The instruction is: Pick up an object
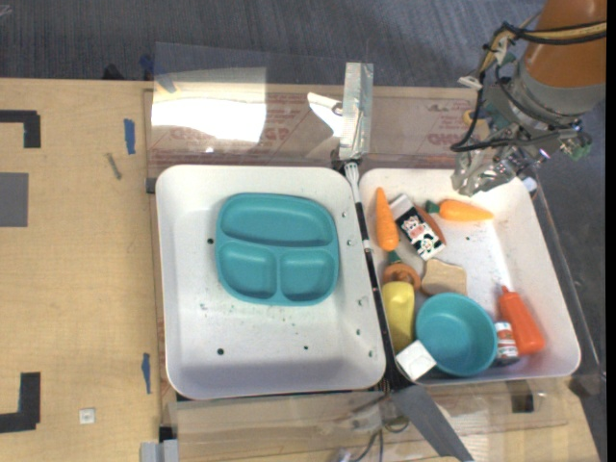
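Hovering over the back right corner of the right bin [563,354], the tool [486,173] hangs just above a small carrot [462,211]; whether it is clenched or released, I cannot tell. That carrot lies flat, long axis left-right, green end toward the milk carton [419,231]. A teal bowl [456,333] sits nearer.

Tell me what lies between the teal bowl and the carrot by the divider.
In the camera view, between the teal bowl and the carrot lie a tan block and a black-and-white carton.
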Controlling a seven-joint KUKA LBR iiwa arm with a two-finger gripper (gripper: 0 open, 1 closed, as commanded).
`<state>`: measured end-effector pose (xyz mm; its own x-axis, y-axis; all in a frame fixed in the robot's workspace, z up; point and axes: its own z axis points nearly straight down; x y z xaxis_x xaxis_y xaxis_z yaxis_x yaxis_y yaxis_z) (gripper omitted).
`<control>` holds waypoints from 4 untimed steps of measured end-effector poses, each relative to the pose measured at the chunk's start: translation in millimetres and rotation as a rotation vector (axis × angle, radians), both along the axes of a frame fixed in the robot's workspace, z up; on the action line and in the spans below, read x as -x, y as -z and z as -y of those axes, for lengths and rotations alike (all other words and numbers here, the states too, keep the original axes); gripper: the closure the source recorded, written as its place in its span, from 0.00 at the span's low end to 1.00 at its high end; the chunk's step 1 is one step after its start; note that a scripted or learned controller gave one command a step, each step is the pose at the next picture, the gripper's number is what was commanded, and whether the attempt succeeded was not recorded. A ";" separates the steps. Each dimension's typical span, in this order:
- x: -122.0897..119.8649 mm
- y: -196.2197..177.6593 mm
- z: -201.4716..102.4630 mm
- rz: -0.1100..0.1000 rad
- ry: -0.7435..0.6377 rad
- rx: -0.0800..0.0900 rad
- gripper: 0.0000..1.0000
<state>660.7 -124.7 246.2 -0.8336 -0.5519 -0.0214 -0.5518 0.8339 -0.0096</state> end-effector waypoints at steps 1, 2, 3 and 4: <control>-2.4 -13.2 -1.0 0.012 0.002 -0.002 1.00; -4.7 -26.4 -2.2 0.025 0.004 -0.004 1.00; -7.5 -18.7 57.1 -0.012 -0.166 0.006 1.00; -10.5 -33.6 54.7 0.003 -0.166 0.006 1.00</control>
